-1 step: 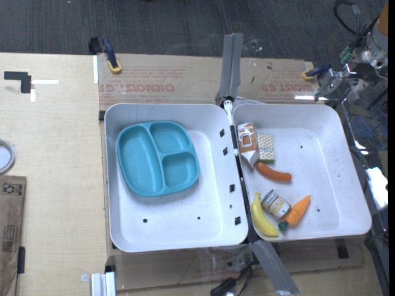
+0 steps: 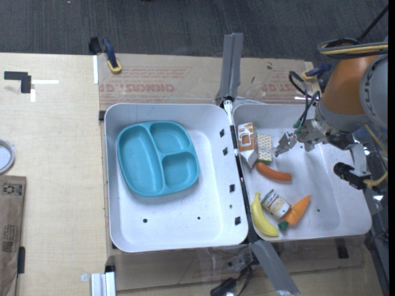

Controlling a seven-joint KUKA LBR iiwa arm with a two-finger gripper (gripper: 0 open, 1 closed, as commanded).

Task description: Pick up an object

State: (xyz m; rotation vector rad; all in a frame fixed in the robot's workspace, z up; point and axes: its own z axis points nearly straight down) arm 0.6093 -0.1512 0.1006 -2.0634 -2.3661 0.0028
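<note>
The right bin [image 2: 333, 184] holds several objects. An orange-and-white small box [image 2: 245, 135] and a pale yellow packet [image 2: 264, 144] lie at its left side. Below them lies an orange-red sausage [image 2: 273, 172]. Near the front left corner are a yellow banana [image 2: 262, 217], a small labelled can [image 2: 276, 203] and an orange carrot [image 2: 296, 209]. My gripper [image 2: 286, 144] hangs low in the right bin, just right of the yellow packet and above the sausage. Nothing shows in its grasp.
The left bin [image 2: 123, 227] holds a blue divided plate [image 2: 158, 158]. A grey post [image 2: 231, 66] rises behind the wall between the two bins. The arm with its orange band [image 2: 345, 91] covers the right bin's back right corner.
</note>
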